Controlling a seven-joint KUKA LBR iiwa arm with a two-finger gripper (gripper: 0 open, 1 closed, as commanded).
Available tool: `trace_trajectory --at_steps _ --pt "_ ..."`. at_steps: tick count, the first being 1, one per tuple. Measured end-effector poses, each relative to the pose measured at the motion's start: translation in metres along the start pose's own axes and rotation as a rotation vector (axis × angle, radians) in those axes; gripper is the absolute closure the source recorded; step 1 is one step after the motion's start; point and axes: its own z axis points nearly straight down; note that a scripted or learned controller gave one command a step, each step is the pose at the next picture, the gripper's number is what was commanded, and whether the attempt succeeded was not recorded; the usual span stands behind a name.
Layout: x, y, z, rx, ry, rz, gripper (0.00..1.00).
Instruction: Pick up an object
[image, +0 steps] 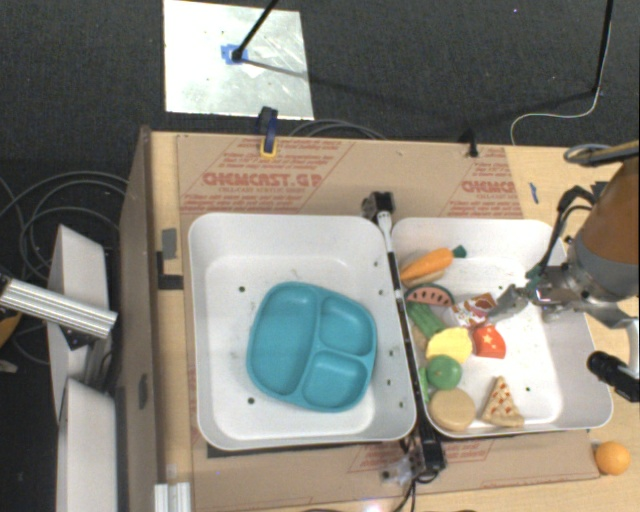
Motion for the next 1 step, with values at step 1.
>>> trace_trajectory --at_steps 1 --pt "0.0129 -0.0052 0.1052 0.002 0.001 0.001 0.00"
